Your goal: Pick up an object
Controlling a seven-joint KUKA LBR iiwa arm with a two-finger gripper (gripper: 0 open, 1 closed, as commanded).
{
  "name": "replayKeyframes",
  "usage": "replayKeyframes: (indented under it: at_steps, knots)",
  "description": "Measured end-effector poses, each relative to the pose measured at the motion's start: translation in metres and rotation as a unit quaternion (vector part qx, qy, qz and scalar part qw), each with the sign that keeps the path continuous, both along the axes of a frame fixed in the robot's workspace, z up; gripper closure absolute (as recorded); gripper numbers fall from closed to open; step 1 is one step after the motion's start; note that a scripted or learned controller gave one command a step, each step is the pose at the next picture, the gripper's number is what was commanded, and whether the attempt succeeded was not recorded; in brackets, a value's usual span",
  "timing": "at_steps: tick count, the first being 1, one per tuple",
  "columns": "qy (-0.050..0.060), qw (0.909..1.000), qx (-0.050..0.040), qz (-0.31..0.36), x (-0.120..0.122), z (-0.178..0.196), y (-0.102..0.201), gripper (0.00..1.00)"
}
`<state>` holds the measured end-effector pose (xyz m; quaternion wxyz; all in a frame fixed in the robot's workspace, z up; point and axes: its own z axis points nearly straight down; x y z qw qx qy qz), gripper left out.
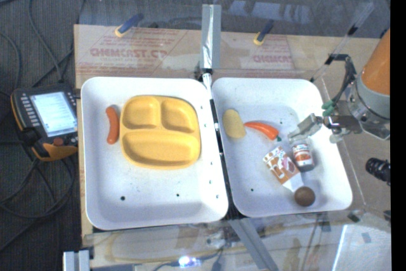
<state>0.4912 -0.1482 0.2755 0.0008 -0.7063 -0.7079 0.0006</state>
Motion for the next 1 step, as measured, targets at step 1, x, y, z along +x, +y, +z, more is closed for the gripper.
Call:
replayKeyframes:
  at_steps: [1]
  knots:
    - [0.001,0.9998,0.0001,-0.02,0.0253,-0.1023,-0.0446,0.0]
